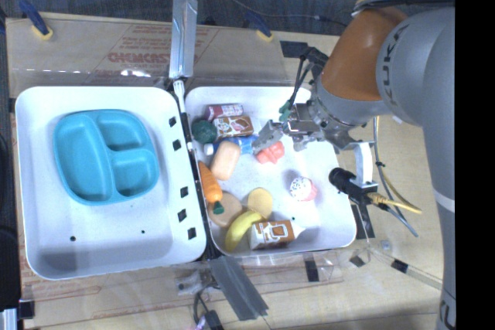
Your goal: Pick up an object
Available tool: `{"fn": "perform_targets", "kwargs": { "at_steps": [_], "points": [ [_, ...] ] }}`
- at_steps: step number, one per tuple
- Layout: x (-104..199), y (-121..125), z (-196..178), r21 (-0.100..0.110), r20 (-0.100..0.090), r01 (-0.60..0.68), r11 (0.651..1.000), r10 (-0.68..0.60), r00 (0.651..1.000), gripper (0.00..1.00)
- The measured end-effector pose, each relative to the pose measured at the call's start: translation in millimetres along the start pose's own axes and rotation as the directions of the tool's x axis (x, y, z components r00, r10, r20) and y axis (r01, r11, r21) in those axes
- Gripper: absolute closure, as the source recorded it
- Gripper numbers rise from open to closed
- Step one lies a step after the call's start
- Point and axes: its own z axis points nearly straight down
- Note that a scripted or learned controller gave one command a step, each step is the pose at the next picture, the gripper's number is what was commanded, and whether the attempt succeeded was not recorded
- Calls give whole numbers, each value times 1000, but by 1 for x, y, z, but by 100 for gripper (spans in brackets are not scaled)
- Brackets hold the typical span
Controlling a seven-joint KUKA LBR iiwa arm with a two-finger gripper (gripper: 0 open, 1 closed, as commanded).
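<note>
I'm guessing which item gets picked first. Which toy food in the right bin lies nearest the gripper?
The small red-pink toy, right beside the gripper. The peach oval toy, yellow banana and white-and-pink ball all lie farther off.

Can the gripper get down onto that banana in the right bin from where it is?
Probably, but tightly: the banana lies uncovered at the right bin's near edge, hemmed by a small carton and a yellow round piece. The gripper hangs farther back.

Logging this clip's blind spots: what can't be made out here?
- Claw: open or shut unclear, blurred and seen from above.
- Red object: identity unclear, partly under the claw.
- Brown carton: label too small to read.
- Carrot: lower end hidden by a round food piece.
</note>
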Motion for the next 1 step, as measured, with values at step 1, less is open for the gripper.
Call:
{"fn": "perform_targets", "kwargs": {
  "at_steps": [1],
  "points": [
    [0,0,0,0,0,0,1000,0,1000,0]
  ]
}}
